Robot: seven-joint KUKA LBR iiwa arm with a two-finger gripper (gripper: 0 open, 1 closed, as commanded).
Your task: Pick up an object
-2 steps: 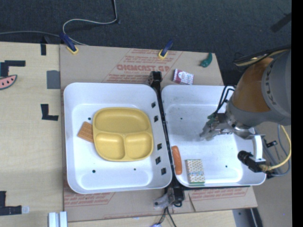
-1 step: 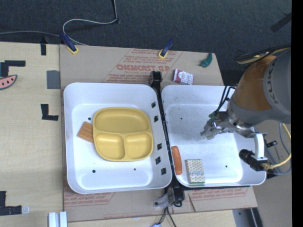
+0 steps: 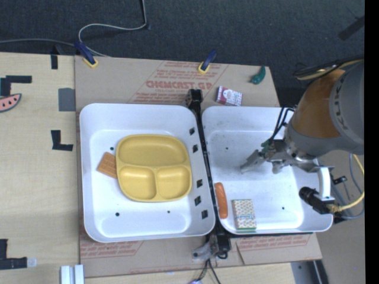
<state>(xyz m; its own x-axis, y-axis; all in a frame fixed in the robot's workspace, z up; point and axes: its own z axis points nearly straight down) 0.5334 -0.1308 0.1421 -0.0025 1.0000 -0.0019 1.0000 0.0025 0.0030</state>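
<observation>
right bin [image 3: 260, 123] — hand [image 3: 260, 158] low, seemingly empty

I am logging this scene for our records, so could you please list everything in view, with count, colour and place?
bins: two, white, side by side on the bench
divided plate: one, yellow, left bin
flat piece: one, brown, left bin, partly under the plate
carrot-like stick: one, orange, right bin, left edge
sponge-like block: one, green and tan, right bin, front
small packet: one, red and white, behind the right bin
clamps: two, yellow and blue, bench's far edge
gripper: one, grey, over the right bin
</observation>
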